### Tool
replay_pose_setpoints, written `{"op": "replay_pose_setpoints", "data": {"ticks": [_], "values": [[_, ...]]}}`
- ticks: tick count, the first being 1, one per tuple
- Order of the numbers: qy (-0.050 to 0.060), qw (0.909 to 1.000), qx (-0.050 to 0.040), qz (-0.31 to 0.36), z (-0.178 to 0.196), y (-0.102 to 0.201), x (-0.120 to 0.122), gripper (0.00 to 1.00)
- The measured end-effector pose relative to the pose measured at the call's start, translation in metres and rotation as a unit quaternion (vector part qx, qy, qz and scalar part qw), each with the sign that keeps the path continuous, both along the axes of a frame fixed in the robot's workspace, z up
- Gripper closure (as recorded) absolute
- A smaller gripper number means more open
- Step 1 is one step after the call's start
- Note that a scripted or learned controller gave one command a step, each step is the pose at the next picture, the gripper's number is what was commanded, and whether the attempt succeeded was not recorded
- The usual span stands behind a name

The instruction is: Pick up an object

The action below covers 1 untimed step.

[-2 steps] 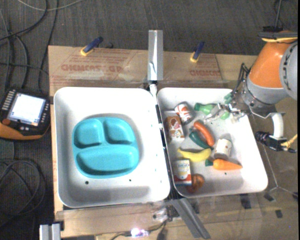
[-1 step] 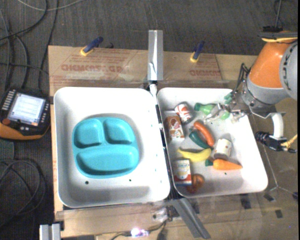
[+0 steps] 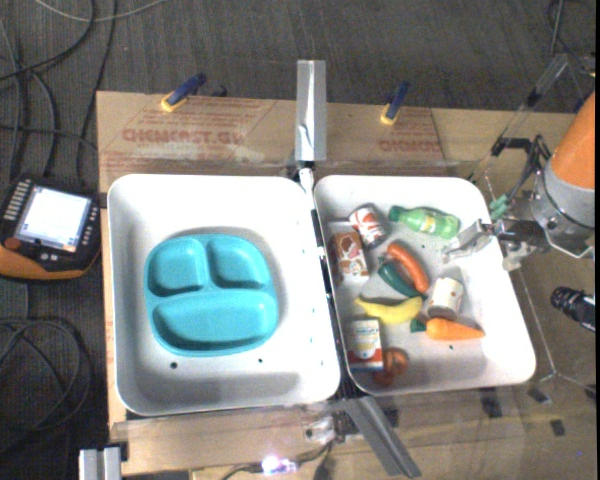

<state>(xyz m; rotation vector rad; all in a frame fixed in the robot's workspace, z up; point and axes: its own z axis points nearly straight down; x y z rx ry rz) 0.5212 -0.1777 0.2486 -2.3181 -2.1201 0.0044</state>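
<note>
The right bin (image 3: 500,358) holds several toy foods. A green bottle (image 3: 425,220) lies at the back, with a red can (image 3: 368,223) and a brown box (image 3: 349,254) to its left. A red pepper (image 3: 405,265) lies mid-bin above a yellow banana (image 3: 390,309). A white cylinder (image 3: 445,295) stands just above an orange carrot (image 3: 452,329). A labelled can (image 3: 364,340) and a reddish-brown piece (image 3: 392,363) sit at the front. My gripper (image 3: 477,238) hangs over the bin's right side, just right of the bottle and above the cylinder, with nothing seen in it.
The left bin (image 3: 125,268) carries a blue divided plate (image 3: 213,293). A metal post (image 3: 310,108) stands behind the seam between the bins. A handheld pendant (image 3: 42,226) lies off the bench at left. Cables run across the floor behind.
</note>
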Motion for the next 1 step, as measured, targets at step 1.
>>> {"op": "replay_pose_setpoints", "data": {"ticks": [1], "values": [[-0.001, 0.9994, 0.001, 0.036, -0.1553, 0.0399, 0.0462, 0.0]]}}
